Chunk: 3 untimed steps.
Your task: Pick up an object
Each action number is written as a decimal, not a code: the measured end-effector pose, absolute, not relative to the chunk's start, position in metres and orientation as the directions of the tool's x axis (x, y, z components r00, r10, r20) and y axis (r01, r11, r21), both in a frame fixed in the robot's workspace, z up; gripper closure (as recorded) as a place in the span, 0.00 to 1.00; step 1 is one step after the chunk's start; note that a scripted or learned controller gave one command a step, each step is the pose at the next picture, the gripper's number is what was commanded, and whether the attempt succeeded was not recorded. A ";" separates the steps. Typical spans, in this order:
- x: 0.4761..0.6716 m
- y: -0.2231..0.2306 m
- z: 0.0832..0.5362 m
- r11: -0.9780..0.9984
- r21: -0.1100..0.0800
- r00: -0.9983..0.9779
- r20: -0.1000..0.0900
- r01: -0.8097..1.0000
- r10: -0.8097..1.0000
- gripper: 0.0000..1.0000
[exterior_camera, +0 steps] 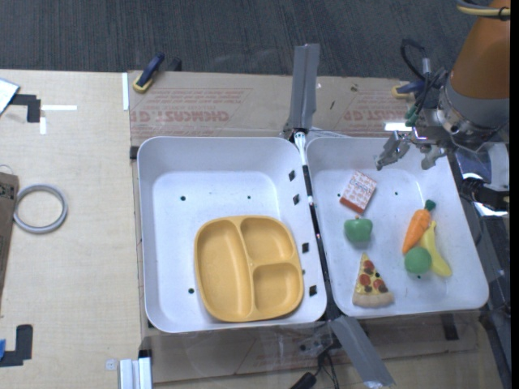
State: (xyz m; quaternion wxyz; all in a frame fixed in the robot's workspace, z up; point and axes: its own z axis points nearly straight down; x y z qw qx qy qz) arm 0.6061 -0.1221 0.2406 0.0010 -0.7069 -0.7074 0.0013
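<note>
My gripper [409,154] hangs over the back of the right bin [466,294], open, with nothing between its fingers. Below it in that bin lie a small red-and-white box [358,191], a green pepper [358,230], a pizza slice [371,283], an orange carrot [418,224], a yellow banana [438,254] and a green ball [418,260]. The box is the nearest of them, to the gripper's lower left.
A yellow divided plate [247,267] lies in the left bin [162,217]. A grey upright divider [304,87] stands between the bins at the back. A tape roll [36,207] rests on the bench at the far left, and a blue-yellow clamp [148,72] lies on the cardboard behind.
</note>
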 end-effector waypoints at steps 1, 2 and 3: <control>0.581 -0.191 0.176 -0.137 -0.003 0.137 -0.001 0.991 0.991 0.00; 0.538 -0.202 0.092 -0.211 -0.002 0.211 0.005 0.977 0.977 0.00; 0.537 -0.202 0.100 -0.214 -0.004 0.214 0.004 0.977 0.977 1.00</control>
